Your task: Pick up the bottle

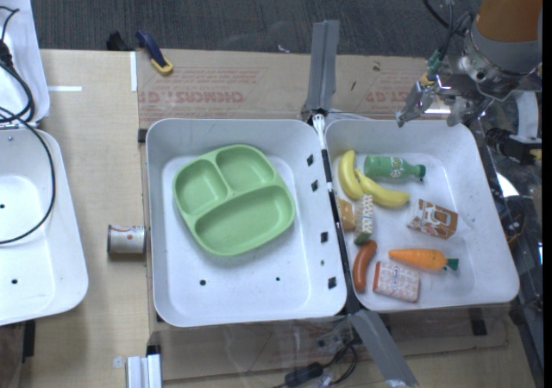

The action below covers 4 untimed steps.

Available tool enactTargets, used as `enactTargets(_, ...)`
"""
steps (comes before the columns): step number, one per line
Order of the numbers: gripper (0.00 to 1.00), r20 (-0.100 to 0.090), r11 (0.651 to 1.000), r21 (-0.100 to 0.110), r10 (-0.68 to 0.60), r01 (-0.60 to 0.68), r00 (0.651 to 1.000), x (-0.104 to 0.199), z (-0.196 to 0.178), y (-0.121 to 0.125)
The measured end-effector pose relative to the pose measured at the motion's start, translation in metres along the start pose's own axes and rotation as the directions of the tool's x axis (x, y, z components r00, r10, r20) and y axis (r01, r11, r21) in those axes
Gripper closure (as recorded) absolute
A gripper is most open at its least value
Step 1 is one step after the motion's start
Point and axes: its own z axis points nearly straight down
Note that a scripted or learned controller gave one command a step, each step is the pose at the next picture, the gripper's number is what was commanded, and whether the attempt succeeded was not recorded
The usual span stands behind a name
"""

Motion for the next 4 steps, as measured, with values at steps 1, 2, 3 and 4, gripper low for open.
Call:
enactTargets(1, 0.0, 0.0, 0.994, -0.001, 0.114, -0.114, 0.994, 0.018, 0.14, 0.014)
enactTargets(2, 0.0, 0.001, 1.0, -0.004, -0.003, 0.003, 1.0, 0.012, 0.149, -0.008)
enactTargets(3, 0.0, 0.0, 1.0, 0.0, 0.011, -0.011, 1.0, -0.037, 0.181, -0.018)
enactTargets(4, 1.0, 0.0, 1.0, -0.001, 0.016, -0.016, 1.0, -0.039, 0.171, -0.018)
